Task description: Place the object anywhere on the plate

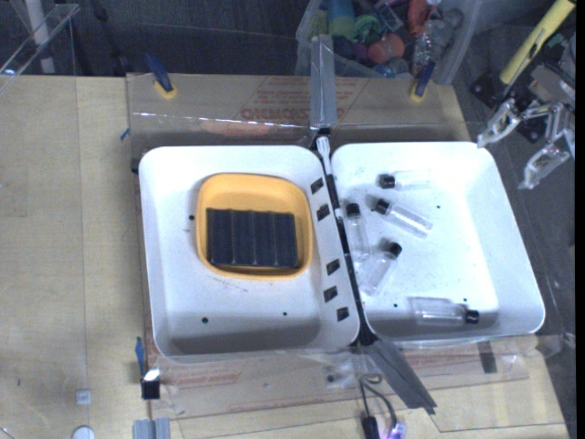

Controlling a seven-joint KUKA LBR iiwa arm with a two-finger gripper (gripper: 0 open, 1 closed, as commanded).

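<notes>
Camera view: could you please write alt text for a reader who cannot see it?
Two white bins sit side by side: the left bin holds a yellow plate with a dark ribbed insert, and the right bin holds several clear vials with black caps.

From my feed I look down on a pale wooden surface point(64, 245) that fills the left and lower part of the view. Two blue clamps point(163, 82) sit at its far edge, gripping a clear plastic sheet point(228, 108). Behind the surface I see dark carpet-like floor point(183, 16). A clear storage tub point(393, 16) full of bright toys stands at the back. At far left, a transparent acrylic panel point(41, 35) leans in. Lighting is even and dull, with soft shadows. A yellow bar point(539, 30) crosses the top right corner.
</notes>
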